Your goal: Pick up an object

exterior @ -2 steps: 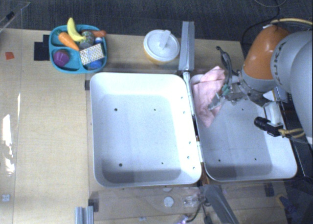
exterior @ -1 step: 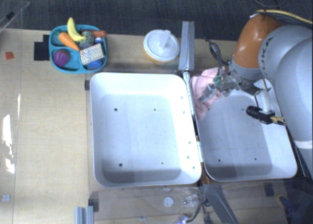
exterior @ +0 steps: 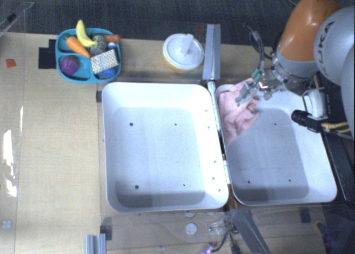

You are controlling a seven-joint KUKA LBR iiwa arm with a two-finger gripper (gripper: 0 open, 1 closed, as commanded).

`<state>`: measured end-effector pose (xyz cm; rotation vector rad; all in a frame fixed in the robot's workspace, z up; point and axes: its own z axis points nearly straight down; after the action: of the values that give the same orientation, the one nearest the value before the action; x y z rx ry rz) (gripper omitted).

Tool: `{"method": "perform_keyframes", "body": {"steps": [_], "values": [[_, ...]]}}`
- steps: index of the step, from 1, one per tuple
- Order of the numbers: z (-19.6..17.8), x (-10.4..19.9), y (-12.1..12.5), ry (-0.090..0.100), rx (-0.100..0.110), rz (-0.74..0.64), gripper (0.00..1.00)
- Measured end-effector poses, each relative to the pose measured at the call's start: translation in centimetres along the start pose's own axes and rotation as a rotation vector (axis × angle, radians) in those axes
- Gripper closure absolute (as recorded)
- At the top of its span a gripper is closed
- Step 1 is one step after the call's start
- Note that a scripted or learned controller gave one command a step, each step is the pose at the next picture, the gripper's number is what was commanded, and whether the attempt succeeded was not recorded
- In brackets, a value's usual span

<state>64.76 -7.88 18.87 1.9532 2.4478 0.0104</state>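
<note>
A crumpled pink cloth lies in the far left corner of the right bin, against the wall it shares with the left bin. My gripper reaches in from the right and sits on the cloth's upper right part. Its fingers are shut on a fold of the cloth, which bunches up toward them. The rest of the cloth hangs down and left, with a shadow under its near edge.
The left bin stands beside the right one. Behind the bins are a white lidded cup, a grey upright post and a blue tray of toy food. A black cable fitting hangs over the right bin.
</note>
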Motion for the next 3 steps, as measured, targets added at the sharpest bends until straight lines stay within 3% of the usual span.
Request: {"method": "perform_keyframes", "body": {"steps": [1,2,3], "values": [[9.0,-3.4,-1.8,-0.001,-0.002,0.047,0.0],[9.4,-1.0,-1.0,-0.005,-0.009,-0.066,0.0],[8.0,-0.8,-0.6,-0.004,-0.017,-0.069,1.0]]}}
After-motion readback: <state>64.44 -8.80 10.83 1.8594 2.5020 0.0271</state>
